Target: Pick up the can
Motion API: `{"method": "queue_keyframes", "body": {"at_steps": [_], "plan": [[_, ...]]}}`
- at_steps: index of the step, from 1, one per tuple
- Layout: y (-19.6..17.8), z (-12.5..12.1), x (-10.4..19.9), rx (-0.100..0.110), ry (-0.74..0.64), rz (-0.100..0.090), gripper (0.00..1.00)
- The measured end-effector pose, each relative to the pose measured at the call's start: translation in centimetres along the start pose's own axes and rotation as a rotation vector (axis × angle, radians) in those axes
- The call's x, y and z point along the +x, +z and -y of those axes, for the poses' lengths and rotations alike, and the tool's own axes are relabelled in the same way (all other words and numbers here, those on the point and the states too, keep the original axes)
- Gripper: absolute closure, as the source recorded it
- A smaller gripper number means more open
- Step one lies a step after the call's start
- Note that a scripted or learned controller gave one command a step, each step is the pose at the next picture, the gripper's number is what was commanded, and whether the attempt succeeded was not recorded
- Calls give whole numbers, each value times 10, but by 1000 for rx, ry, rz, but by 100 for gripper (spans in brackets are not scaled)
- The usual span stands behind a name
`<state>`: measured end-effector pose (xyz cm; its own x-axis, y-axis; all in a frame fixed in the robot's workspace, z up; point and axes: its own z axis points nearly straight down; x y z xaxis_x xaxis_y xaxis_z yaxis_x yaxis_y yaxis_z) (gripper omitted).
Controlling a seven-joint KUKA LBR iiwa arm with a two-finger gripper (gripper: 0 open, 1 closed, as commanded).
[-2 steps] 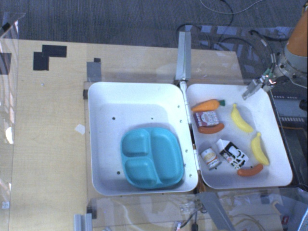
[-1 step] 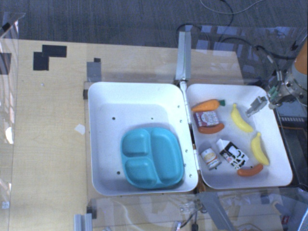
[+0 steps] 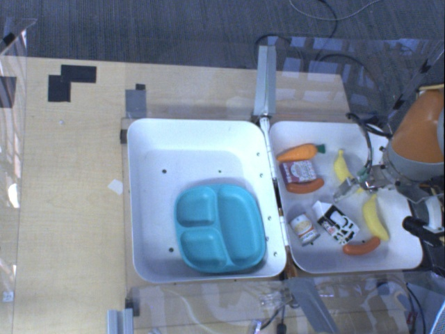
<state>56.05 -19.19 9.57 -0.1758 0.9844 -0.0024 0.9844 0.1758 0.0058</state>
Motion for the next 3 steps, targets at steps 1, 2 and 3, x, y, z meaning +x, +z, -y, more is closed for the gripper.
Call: {"method": "queue_keyframes", "body": {"at_steps": [1,2,3], "plan": [[6,12,74,-8,226,1,0],[7,-36,14,-6,250,3,0],[6,-11,89,-6,248,-1,0]]}}
